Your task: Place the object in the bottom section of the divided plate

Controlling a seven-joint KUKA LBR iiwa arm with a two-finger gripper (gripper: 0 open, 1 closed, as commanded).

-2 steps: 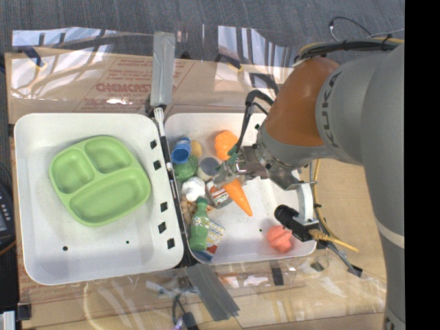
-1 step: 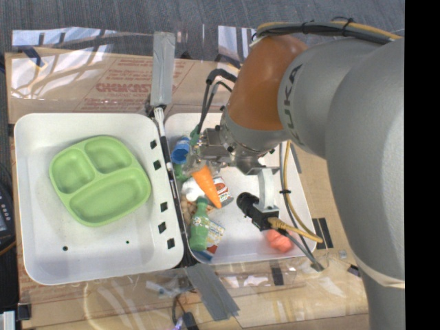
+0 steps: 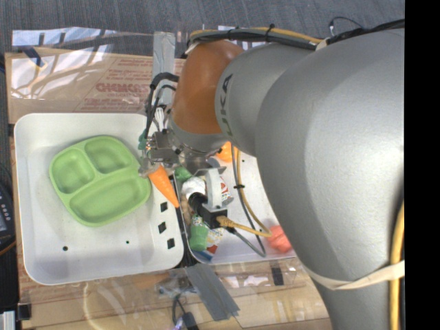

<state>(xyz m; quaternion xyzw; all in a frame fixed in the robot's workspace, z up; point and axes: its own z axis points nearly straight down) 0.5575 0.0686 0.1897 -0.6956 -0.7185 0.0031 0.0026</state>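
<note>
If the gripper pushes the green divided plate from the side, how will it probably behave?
The green divided plate lies flat and low in the left white bin, so it would probably slide, not tip. It looks like moulded plastic, so likely stiff and light. Its smooth surface and rounded rim may be slippery to pinch.

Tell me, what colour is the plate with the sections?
Light green; the divided plate shows clearly in the camera view, in the left bin.
</note>
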